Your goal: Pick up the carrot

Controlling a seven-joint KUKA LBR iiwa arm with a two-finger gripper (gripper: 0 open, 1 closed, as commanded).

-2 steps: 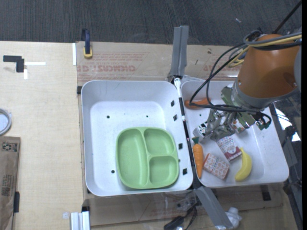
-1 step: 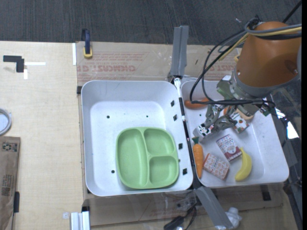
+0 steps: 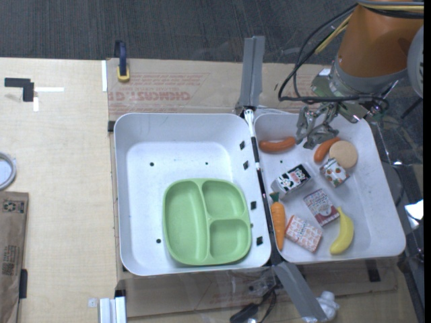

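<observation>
The carrot (image 3: 278, 222) is orange with a small green top and lies along the left wall of the right bin (image 3: 377, 244), near its front. My gripper (image 3: 316, 130) hangs over the back of that bin, above and between a sausage (image 3: 277, 143) and an orange piece (image 3: 325, 149). It is far from the carrot, toward the bin's back edge. Nothing shows between its fingers.
The left bin (image 3: 135, 180) holds a green divided plate (image 3: 207, 221). In the right bin lie a milk carton (image 3: 292, 178), a round bun (image 3: 343, 154), a small cup (image 3: 333, 172), two snack packets (image 3: 321, 206) (image 3: 304, 233) and a banana (image 3: 343, 233).
</observation>
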